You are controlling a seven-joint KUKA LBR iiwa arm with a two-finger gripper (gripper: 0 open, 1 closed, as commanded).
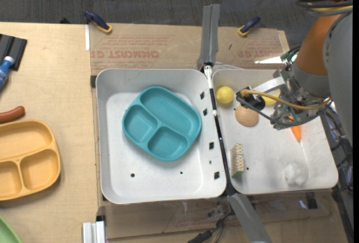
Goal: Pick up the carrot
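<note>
Gripper [285, 118] of the grey arm sits low over the right-hand shallow white bin [263, 177], tangled in yellow cable and black fittings, and whether it is released or clenched, I cannot tell from this angle. Right below it, poking out from under the wrist, there's the small orange carrot [296, 133], its pointed tip aimed toward the near rim of that bin; whether anything is touching it is unclear.

Just to the carrot's left lies a tan, egg-shaped ball [246, 117], and beyond that, up against the bin's far left corner, a yellow round lemon [224, 95]. Both sit close to the arm's black fittings. Nearer the front, a small patterned packet [238, 159] leans along the left wall, and a crumpled clear wrapper [294, 173] rests on the floor, below the carrot.

Next door, the left white bin [112, 169] carries a teal three-compartment plastic tray [162, 122], tilted. Out on the wooden bench [45, 73], well apart, an orange divided tray [25, 160] and a brown sausage-shaped toy [11, 114].
</note>
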